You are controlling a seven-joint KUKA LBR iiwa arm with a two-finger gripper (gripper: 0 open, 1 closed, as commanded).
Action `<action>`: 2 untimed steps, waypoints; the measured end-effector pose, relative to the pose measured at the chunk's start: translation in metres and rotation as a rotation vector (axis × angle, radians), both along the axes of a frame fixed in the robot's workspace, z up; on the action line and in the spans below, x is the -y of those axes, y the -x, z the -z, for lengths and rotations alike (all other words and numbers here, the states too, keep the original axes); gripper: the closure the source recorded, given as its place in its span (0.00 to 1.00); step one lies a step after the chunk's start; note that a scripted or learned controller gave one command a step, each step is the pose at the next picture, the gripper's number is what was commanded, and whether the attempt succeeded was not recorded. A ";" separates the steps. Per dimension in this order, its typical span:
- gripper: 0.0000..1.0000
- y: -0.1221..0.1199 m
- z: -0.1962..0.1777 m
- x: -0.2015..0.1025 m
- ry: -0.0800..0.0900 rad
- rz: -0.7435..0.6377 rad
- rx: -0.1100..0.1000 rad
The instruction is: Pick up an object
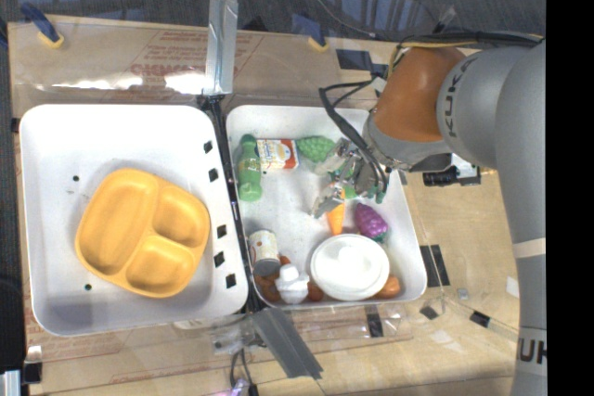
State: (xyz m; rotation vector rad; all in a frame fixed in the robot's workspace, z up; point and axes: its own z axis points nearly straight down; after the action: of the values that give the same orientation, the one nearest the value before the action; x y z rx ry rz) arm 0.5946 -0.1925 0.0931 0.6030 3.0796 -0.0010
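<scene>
Orange carrot [336,218], lying beside the white bowl [350,267], is being approached by the open, empty gripper [345,185], which next needs lowering and closing.

A yellow divided tray [142,231] lies in the left white bin [56,130], on a cardboard-covered bench [121,60].

Arm [483,97] reaches in from right, orange band [413,97] above wrist, gripper [342,188] angled down-left, low in bin.
</scene>
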 end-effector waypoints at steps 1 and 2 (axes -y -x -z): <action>0.00 0.032 0.002 -0.065 -0.003 0.100 -0.005; 1.00 0.031 -0.009 -0.064 -0.002 0.094 -0.003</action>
State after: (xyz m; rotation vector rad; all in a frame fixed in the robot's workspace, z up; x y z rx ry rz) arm 0.5640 -0.1280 0.1022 0.7480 3.0513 0.0009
